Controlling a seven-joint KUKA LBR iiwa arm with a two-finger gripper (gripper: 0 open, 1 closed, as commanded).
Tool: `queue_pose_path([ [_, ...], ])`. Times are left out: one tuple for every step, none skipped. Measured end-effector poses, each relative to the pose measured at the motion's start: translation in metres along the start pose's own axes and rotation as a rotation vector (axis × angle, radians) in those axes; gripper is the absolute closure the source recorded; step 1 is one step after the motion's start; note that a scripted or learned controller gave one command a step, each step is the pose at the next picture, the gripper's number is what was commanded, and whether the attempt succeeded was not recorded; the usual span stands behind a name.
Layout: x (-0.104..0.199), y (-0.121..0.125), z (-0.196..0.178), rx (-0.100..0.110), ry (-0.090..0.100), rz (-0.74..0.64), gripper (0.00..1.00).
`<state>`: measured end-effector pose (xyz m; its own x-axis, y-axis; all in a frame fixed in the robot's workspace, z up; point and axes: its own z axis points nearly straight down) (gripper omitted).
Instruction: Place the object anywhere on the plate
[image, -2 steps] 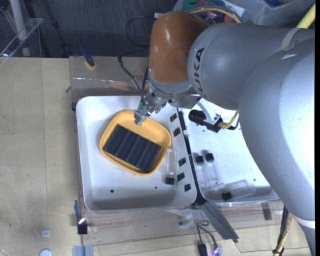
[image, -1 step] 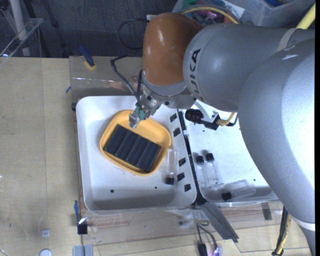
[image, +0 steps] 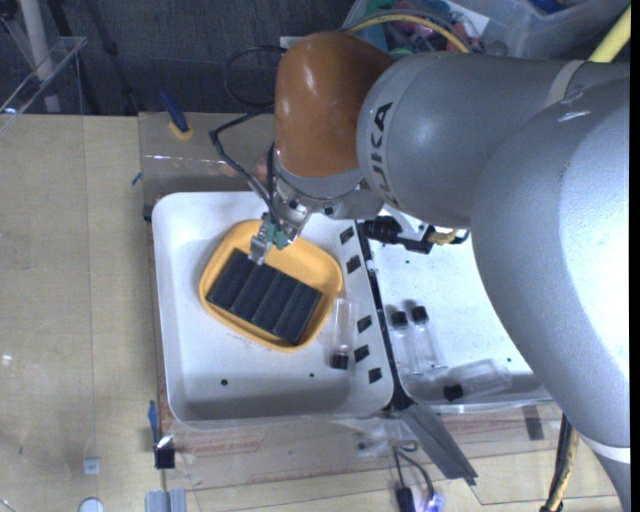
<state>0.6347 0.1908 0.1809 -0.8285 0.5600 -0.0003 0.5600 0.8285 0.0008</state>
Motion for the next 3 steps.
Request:
queue_pose_path([
  [-0.007, -0.008, -0.015, -0.003, -0.003, -0.058, 1.0],
  [-0.018, 0.015, 0.007, -0.005, -0.005, -0.208, 1.0],
  [-0.006, 0.027, -0.015, -0.006, -0.006, -0.284, 1.0],
])
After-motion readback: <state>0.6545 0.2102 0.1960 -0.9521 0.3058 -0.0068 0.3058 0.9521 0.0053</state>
